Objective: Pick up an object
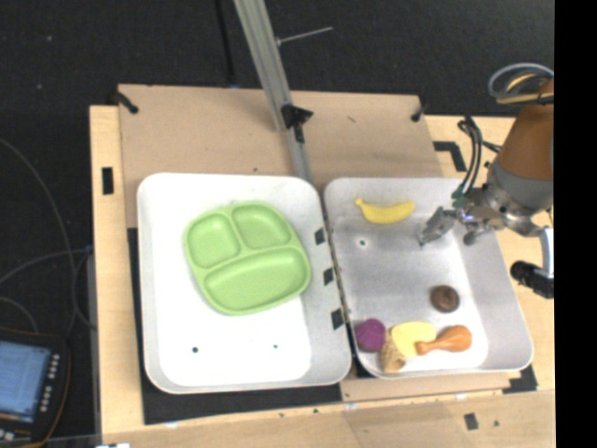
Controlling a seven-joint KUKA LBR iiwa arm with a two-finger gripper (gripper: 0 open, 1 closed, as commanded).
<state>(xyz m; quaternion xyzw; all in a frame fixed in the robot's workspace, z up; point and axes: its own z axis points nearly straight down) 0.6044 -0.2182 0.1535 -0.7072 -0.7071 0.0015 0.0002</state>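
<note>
My gripper (451,229) hangs open over the upper right part of the right bin (410,269), its two fingers spread with nothing between them. A yellow banana (383,211) lies to its left near the bin's back wall. Below it sits a brown round piece (445,298). Along the bin's front edge lie a purple piece (370,333), a yellow wedge (409,336) and an orange-brown drumstick shape (446,342).
The left bin (168,343) holds a green divided plate (247,258). A grey metal pole (266,63) slants up from between the bins at the back. The arm's orange band (532,143) stands at the right edge.
</note>
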